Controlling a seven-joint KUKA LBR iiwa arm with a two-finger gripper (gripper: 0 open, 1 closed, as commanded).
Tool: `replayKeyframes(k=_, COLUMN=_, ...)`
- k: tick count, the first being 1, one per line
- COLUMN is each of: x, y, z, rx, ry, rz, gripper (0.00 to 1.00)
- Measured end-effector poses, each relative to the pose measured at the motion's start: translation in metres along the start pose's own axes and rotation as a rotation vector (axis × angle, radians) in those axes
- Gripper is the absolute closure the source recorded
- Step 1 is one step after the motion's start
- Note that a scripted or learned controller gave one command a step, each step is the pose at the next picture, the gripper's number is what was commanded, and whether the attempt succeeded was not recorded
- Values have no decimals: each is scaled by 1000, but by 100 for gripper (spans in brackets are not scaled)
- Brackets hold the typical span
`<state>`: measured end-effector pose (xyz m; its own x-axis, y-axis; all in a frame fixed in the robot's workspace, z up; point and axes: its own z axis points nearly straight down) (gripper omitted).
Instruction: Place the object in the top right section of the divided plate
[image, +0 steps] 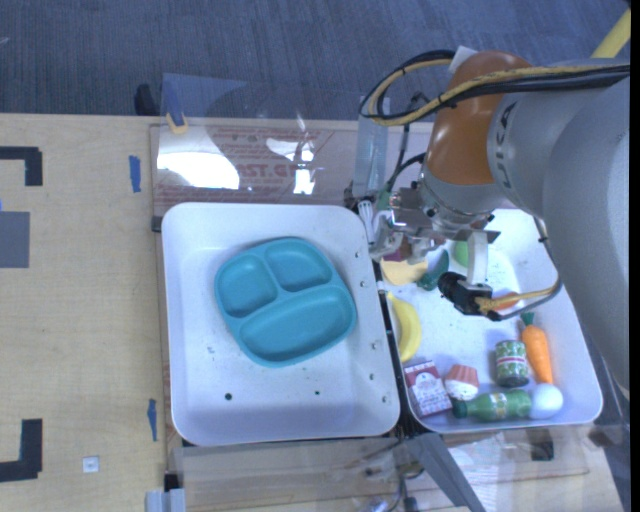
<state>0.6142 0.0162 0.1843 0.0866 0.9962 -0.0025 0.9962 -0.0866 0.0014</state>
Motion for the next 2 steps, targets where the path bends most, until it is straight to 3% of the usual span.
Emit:
replayKeyframes(k=1, x=21, y=-36, z=0, rx=5, ry=3, rz=35, gripper=100)
replayKeyframes(k=2, x=10, y=-60, z=-93, rx=-6, ry=4, rz=56, gripper=100)
